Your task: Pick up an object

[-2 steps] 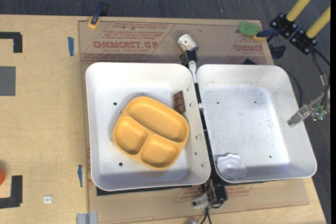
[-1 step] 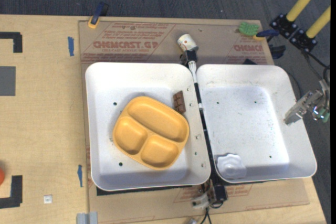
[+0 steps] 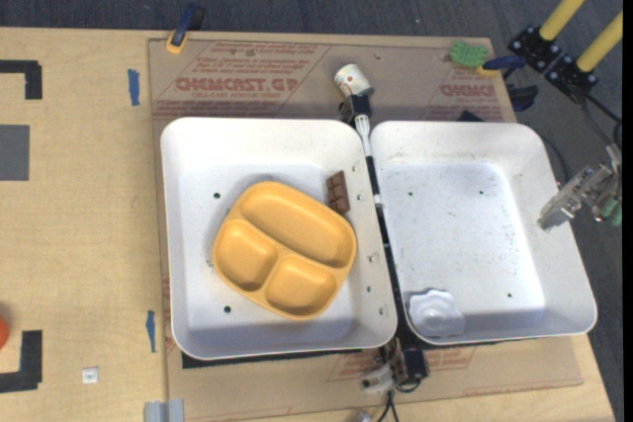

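Observation:
A yellow divided plate [image 3: 285, 248] lies upside down in the left bin [image 3: 188, 212]. A small brown block [image 3: 337, 192] rests by that bin's right wall, just past the plate's upper right edge. A clear, whitish plastic piece [image 3: 435, 312] sits in the near left corner of the right bin [image 3: 465, 212]. My gripper [image 3: 571, 200] hangs at the right bin's right rim, about mid-height in the view, well away from all three objects. Nothing shows in its grasp.
The bins rest on a brown cardboard sheet [image 3: 257, 79] on the wooden bench. A white knob on a black stem [image 3: 350, 82] stands behind the seam between the bins. A green clip [image 3: 465, 53] and black clamps on yellow rods [image 3: 554, 54] are at the back right.

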Robot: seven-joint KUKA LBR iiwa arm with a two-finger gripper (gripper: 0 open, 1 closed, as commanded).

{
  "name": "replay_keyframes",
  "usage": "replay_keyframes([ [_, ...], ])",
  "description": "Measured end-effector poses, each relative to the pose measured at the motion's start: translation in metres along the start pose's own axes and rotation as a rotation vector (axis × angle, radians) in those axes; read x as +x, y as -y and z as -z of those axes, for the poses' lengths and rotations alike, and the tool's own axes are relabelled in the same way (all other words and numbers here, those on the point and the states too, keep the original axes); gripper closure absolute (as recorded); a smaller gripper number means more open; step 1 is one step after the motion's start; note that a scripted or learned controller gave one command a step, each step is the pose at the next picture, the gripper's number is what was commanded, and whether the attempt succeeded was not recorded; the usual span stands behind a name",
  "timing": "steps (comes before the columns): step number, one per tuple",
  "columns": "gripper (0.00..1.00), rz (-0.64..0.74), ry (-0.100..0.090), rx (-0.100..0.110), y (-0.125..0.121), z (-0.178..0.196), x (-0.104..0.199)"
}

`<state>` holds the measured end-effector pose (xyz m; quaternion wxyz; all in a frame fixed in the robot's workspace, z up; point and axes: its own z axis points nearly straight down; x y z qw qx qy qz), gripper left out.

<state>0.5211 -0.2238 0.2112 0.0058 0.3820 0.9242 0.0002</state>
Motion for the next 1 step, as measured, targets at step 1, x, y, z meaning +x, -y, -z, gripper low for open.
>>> replay_keyframes([
  [1, 1.00, -0.001, 0.005, -0.003, -0.0011, 0.0104, -0.0010],
])
